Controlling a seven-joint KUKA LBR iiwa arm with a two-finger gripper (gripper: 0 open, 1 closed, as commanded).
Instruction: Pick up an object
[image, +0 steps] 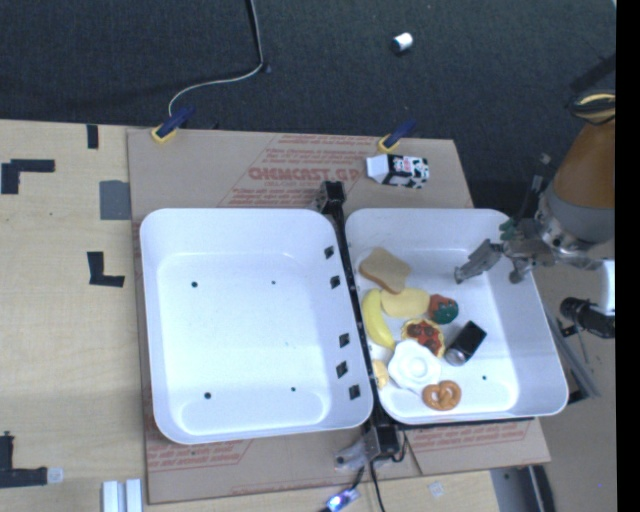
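Note:
The right bin (530, 340) holds several toy foods in its left half: a slice of bread (385, 270), a banana (376, 318), a yellow piece (405, 302), a green and red piece (443, 310), a black cylinder (465, 342), a white fried egg (413, 367) and a pretzel (441, 396). My gripper (497, 267) hangs over the bin's upper right part, to the right of the bread and above the pile. Its fingers (475, 265) are spread open with nothing between them.
The left bin (160, 300) lies beside the right one, with a black clip strip (345, 330) along their shared wall. A small white and black item (398, 170) rests on the cardboard behind the bins. Blue clamps (172, 124) hold the cardboard's far edge.

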